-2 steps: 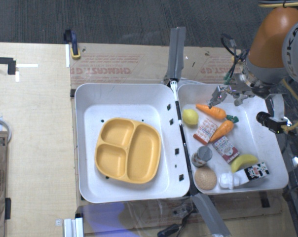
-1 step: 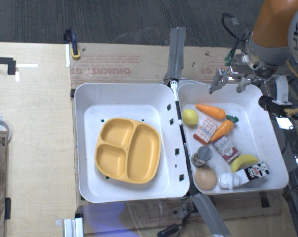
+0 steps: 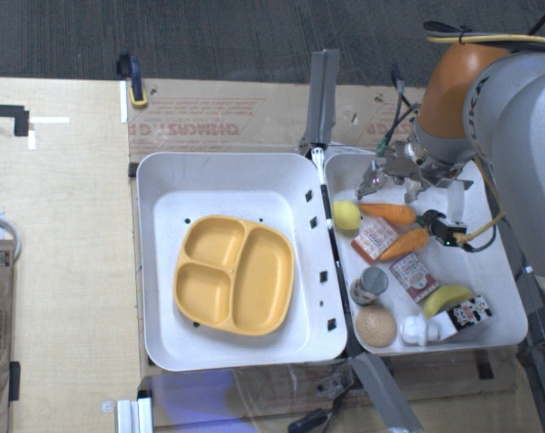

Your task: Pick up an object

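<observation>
My gripper hangs over the back of the right bin, open, with nothing between its fingers. Just below it lies an orange carrot, and a yellow lemon sits to the carrot's left. A second carrot lies slanted nearer the middle, beside a red and white packet. Further forward are another packet, a grey round tin, a brown round disc, a banana, a black and white toy and a white bottle.
The left bin holds a yellow divided plate. A grey upright post stands behind the wall between the bins. The arm's orange band and grey body cover the right bin's far right corner.
</observation>
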Controlling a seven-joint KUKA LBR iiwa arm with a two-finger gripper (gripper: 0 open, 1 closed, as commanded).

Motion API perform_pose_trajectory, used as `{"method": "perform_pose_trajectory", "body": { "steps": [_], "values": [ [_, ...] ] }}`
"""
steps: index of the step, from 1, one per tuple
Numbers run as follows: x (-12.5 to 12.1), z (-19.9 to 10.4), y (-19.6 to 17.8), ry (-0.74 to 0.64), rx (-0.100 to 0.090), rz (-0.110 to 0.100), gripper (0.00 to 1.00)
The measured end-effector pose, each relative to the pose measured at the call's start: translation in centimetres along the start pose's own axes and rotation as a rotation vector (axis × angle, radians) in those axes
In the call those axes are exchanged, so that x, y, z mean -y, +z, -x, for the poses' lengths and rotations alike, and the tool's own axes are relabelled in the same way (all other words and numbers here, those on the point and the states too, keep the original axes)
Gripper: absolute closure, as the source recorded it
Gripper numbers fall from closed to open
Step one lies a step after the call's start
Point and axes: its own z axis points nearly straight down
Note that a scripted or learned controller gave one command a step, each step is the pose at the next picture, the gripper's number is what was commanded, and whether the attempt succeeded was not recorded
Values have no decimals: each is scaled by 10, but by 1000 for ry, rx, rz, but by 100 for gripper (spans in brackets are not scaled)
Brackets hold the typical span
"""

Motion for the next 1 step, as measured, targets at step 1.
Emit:
{"method": "perform_pose_trajectory", "body": {
  "steps": [1],
  "values": [
    [-7, 74, -32, -143, 1, 3, 0]
  ]
}}
